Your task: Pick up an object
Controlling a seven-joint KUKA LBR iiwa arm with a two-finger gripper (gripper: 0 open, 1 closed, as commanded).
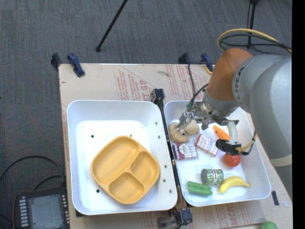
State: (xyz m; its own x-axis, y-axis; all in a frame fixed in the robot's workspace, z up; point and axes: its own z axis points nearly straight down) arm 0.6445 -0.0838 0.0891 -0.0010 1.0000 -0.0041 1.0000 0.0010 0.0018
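Overall: two white bins side by side on a bench.
Left bin (76, 128): yellow divided tray (125, 169).
Right bin (259, 175): croissant (178, 133), cartons, can, banana (233, 183), tomato.
Gripper (184, 123): frame centre-right, fingers pinching the croissant's upper edge.

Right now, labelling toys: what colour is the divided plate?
Yellow-orange divided plate, camera view.
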